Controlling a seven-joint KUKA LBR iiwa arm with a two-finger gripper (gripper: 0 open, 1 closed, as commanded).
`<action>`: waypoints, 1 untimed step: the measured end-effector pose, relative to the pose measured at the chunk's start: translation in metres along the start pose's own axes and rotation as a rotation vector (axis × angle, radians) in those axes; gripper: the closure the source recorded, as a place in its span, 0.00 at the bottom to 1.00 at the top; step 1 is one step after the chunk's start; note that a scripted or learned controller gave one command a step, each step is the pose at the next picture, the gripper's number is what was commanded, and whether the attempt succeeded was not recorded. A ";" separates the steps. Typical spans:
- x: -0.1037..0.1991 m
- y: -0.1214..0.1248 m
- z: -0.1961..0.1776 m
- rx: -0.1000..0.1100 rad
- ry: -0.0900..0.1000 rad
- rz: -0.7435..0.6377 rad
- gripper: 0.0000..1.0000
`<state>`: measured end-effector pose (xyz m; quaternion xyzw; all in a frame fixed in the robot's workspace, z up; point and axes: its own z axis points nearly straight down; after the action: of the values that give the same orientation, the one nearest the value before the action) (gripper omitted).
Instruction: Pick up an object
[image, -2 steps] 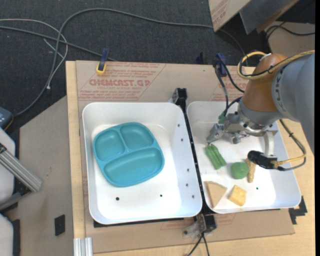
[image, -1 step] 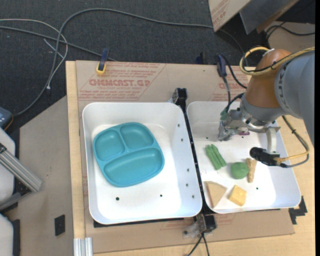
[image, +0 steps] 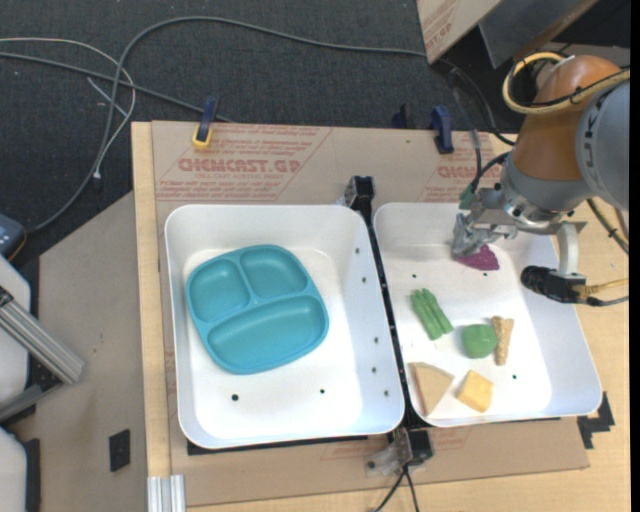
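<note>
Cardboard sheet (image: 250, 165), brown with red lettering, covers my bench, held at its far edge by a yellow-handled clamp (image: 206, 120) and a blue one (image: 441, 128). Dark carpet with loose grey cables (image: 110, 85) lies beyond. On the sheet I see two shallow white bins: the left bin (image: 190, 390) carries a teal plastic divided plate (image: 258, 306); the right bin (image: 560, 385) holds a green ridged pod (image: 431, 313), a green ball (image: 479, 341), a tan stick (image: 502, 338), a tan wedge (image: 430, 385) and a yellow block (image: 476, 391). My gripper (image: 470, 240) hangs low over that bin's far end, right at a small purple object (image: 481, 258); whether its fingers are parted or closed I cannot tell.
</note>
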<state>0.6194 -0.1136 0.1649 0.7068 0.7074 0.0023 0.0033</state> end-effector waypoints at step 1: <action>0.004 0.002 -0.045 0.001 0.001 -0.001 1.00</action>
<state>0.6213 -0.1092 0.2101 0.7066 0.7077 0.0022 0.0026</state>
